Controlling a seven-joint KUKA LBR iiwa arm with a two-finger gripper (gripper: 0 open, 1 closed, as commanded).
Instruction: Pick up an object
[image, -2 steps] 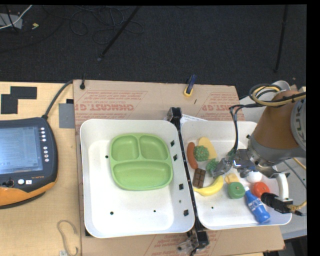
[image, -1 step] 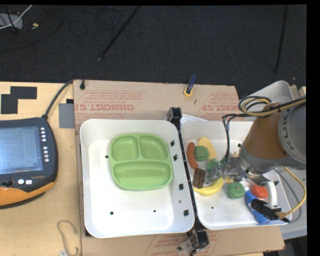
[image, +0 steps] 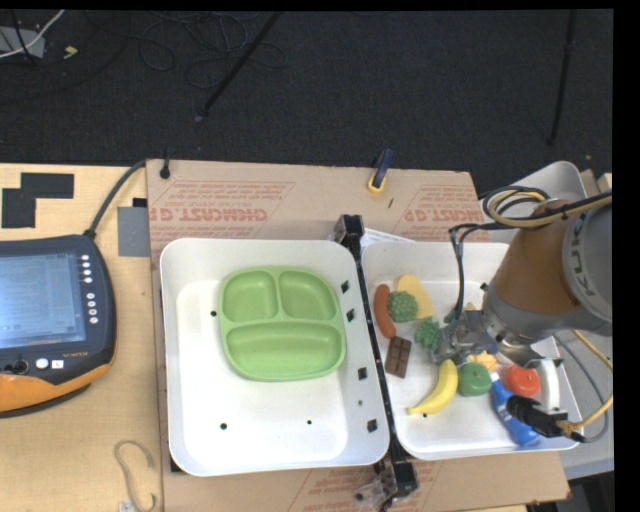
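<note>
Camera view: two white bins side by side on the bench, left bin (image: 190, 420) holding a green divided plate (image: 281, 325), right bin (image: 450, 445) holding a cluster of toy food. The arm (image: 545, 275) comes in from the right and is low over the right bin; gripper (image: 458, 340) sits down among the items, and whether it is spread or pressed together cannot be told, since the wrist body covers it. Nothing is visibly pinched. Items near the claw: small broccoli piece (image: 430, 333) touching or just beside it on the left; banana (image: 437, 390) just below, its long axis running from lower left up toward the gripper; green round piece (image: 473, 379) just beside the banana's upper end. Further left lie a larger broccoli (image: 402, 306) on a yellow piece (image: 417, 293), a red sausage (image: 384, 310) lying roughly lengthwise along the bin divider, and a brown chocolate bar (image: 399, 356). A red piece (image: 521, 380) and a blue object (image: 513, 420) sit under the arm to the right. Judgement: likeliest target is the small broccoli or the banana's top end, both immediately next to the claw; a grasp is not yet confirmed.
</note>
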